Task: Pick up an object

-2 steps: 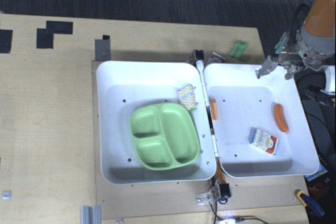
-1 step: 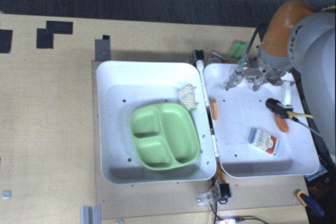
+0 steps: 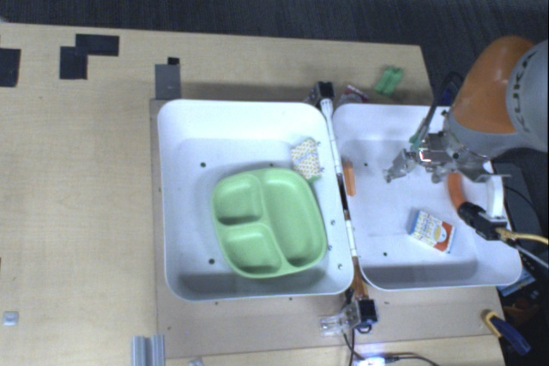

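My gripper (image 3: 401, 168) hangs over the upper middle of the right bin (image 3: 377, 266), reaching in from the right, with bare white floor below it. A small white, blue and orange box (image 3: 430, 231) lies flat on that bin's floor, below and to the right of the gripper. An orange object (image 3: 455, 187) shows just under the wrist, partly hidden by it. A thin orange piece (image 3: 348, 182) lies along the bin's left wall. In the left bin (image 3: 184, 184) rests a green divided plate (image 3: 269, 221), with a small pale patterned item (image 3: 306, 157) at its upper right.
A green item (image 3: 389, 80) and a black fixture (image 3: 324, 91) sit on the bench behind the bins. Black tape marks (image 3: 88, 54) lie at the far left. Cables and clips (image 3: 356, 317) crowd the front edge between the bins.
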Controlling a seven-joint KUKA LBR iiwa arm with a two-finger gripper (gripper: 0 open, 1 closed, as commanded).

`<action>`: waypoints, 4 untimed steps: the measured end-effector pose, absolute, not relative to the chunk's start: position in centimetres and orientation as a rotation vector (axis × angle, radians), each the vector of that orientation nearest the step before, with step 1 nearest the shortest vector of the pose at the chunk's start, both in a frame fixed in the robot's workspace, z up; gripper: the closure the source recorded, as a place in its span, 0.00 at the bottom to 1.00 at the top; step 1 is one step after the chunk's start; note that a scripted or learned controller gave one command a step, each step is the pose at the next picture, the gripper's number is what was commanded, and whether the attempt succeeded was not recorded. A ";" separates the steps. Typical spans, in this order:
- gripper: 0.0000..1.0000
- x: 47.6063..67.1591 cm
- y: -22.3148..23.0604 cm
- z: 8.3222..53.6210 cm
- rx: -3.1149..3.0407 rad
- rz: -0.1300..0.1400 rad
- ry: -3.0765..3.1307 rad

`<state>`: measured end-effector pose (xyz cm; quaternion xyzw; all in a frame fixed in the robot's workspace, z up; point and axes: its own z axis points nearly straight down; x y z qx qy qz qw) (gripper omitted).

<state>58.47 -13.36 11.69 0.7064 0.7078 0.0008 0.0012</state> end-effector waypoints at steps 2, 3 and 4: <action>0.00 67.0 -8.2 8.6 2.212 0.006 2.226; 1.00 67.1 -8.2 9.7 2.205 0.010 2.228; 1.00 67.0 -16.6 10.8 2.214 0.004 2.222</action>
